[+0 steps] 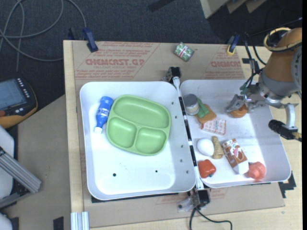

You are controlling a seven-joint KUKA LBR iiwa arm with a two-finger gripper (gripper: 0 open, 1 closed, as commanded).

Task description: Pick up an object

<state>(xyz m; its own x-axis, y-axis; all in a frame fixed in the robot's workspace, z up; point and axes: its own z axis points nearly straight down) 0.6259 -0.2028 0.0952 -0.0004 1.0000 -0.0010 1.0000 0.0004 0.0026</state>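
Under tool (241, 104), orange object (238, 111), right bin (276, 147)

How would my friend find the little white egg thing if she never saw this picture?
Look at the right shallow white bin, the one crowded with small toys. Near its left wall, about halfway down, lies the small white egg-shaped object, just above a red pepper-shaped toy. It is the one plain white, smooth, rounded thing among coloured neighbours.

The robot arm (283, 66) is cut off by the right edge. Its gripper (242, 104) partly hides an orange object (238, 112). A green tray (138, 124) partly covers a blue bottle (102, 112).
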